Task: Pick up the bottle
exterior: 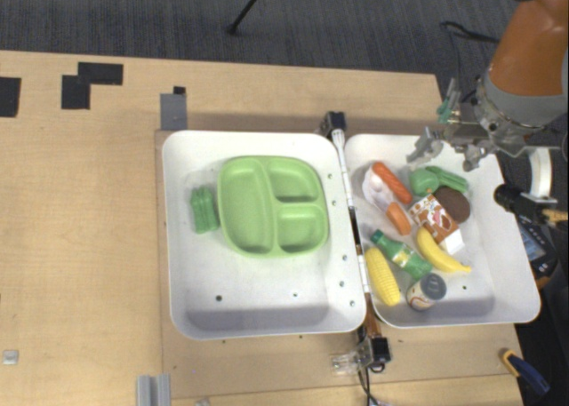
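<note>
the green bottle (400, 253) lies well below the gripper (444, 148), whose grip state i cannot tell.

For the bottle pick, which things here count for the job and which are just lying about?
For the job: green bottle; claw, over the right bin's far edge.

Lying about: corn, banana, carrot, brown and white carton, green divided plate and small green ridged piece in the left bin.
</note>
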`<state>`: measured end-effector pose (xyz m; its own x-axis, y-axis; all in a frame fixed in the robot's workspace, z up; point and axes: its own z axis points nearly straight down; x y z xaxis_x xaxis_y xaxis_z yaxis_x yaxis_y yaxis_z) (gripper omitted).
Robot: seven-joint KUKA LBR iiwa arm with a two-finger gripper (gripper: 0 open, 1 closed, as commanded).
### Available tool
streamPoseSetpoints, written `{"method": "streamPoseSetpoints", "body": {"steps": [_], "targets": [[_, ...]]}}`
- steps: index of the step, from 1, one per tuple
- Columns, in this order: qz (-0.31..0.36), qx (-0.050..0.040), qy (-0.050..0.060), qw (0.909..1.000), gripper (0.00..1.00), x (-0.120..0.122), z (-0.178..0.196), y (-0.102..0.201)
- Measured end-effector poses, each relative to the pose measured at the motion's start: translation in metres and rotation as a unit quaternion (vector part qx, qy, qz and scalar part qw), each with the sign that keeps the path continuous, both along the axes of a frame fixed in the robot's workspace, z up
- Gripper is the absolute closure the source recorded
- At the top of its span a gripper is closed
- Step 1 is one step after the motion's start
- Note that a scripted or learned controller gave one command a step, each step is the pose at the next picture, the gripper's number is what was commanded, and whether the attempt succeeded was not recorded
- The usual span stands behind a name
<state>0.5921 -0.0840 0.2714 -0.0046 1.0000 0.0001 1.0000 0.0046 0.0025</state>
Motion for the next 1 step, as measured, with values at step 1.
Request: {"method": "streamPoseSetpoints", "body": {"steps": [1], "targets": [[0.002, 0.0002, -0.001, 1.0, 1.0, 0.001, 0.011, 0.0008]]}}
